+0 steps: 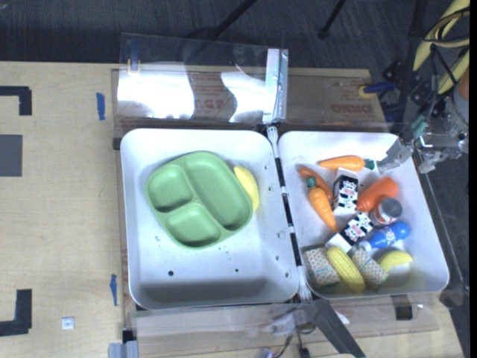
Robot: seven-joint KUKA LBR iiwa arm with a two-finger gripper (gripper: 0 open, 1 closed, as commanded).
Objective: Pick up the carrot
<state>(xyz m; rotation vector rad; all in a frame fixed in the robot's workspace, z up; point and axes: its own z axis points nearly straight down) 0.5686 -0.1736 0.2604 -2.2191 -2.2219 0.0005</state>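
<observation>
Three carrots lie in the right bin [436, 263]. One carrot [342, 162] with a green top lies crosswise near the far wall. A longer carrot [322, 206] lies slantwise left of the middle, and a small one [307, 175] sits just above it. My gripper [392, 156] hangs over the bin's far right corner, just right of the crosswise carrot's green end and apart from it. Nothing shows in its grasp.
The right bin also holds two cow-patterned cartons [345, 191], an orange bottle [376, 195], a blue item [388, 237], a yellow lemon [395, 259], corn [345, 266] and bread pieces [319, 267]. The left bin [141, 274] holds a green divided plate [197, 198] and a yellow banana [248, 187].
</observation>
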